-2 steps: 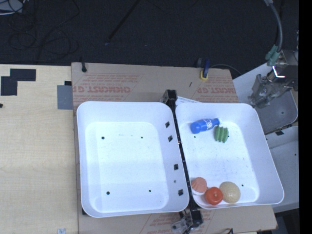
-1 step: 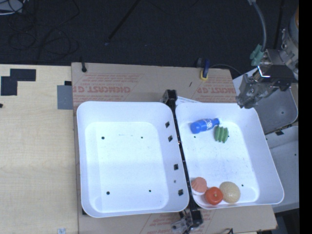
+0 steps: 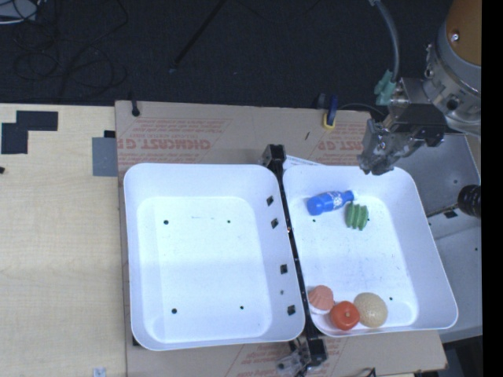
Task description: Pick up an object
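The grey two-finger gripper (image 3: pixel 376 163) hangs above the far edge of the right-hand shallow white plastic bin (image 3: pixel 428 234). It looks dark and blurred from here, so I cannot tell how it is set or whether it carries anything. In that bin, a blue plastic bottle with a white cap (image 3: pixel 329 202) lies on its side near the far end, with a small ribbed green object (image 3: pixel 357 215) just beside it. At the near end sit a pale pink round piece (image 3: pixel 320 297), a red tomato-like ball (image 3: pixel 344 315) and a beige rounded lump (image 3: pixel 371 309), clustered close together. The left-hand white bin (image 3: pixel 141 203) sits alongside.
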